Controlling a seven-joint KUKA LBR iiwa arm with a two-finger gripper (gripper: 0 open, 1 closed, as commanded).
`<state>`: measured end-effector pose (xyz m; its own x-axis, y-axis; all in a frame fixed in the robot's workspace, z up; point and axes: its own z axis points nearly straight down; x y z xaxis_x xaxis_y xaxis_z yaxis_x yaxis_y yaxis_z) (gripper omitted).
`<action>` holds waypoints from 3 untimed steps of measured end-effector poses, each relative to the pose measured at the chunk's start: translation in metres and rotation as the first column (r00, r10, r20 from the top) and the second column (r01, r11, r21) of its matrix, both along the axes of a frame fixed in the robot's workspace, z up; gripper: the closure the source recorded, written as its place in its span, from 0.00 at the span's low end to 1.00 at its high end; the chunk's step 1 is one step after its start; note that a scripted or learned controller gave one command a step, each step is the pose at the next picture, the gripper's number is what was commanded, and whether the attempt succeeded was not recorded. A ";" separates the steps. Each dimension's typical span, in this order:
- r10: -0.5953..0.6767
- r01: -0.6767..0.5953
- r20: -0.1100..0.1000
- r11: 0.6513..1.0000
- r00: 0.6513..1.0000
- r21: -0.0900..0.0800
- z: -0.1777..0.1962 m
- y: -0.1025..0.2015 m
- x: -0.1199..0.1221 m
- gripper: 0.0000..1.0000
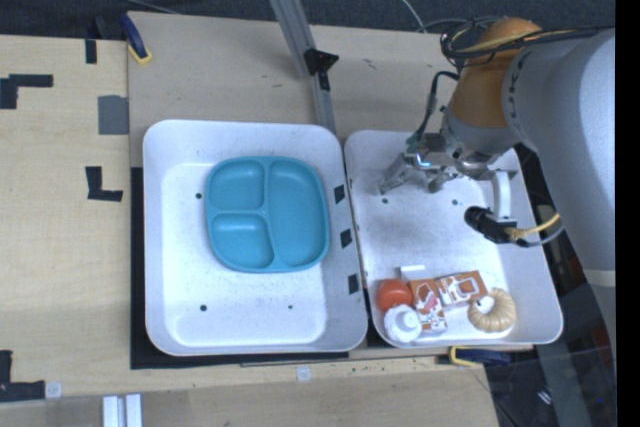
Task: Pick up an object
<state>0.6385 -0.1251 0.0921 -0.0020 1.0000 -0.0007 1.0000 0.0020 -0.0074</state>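
Hovering over the right white bin (455, 235) at twelve o'clock: two-finger gripper (392, 183), released, grasping nothing. Clustered at six o'clock, within reach: orange-and-white bottle (397, 308), printed carton (446, 299), tan ring-shaped pastry (494, 311).

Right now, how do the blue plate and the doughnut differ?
The blue plate lies in the left bin; the doughnut lies in the right bin. The plate is far larger. It is blue with compartments; the doughnut is a tan ring. Both lie flat.

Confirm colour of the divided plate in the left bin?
Light blue, a plain turquoise shade with no pattern. The divided plate shows clearly in the camera view.
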 end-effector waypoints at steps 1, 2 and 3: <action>0.002 -0.002 0.005 1.000 1.000 0.000 0.014 0.001 0.002 1.00; 0.000 0.000 0.013 1.000 1.000 0.000 0.077 0.000 -0.001 1.00; 0.000 0.000 0.010 1.000 1.000 0.001 0.120 0.004 0.001 1.00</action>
<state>0.6391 -0.1213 0.2117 -0.0019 1.0000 -0.0001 1.0000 0.0019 0.0031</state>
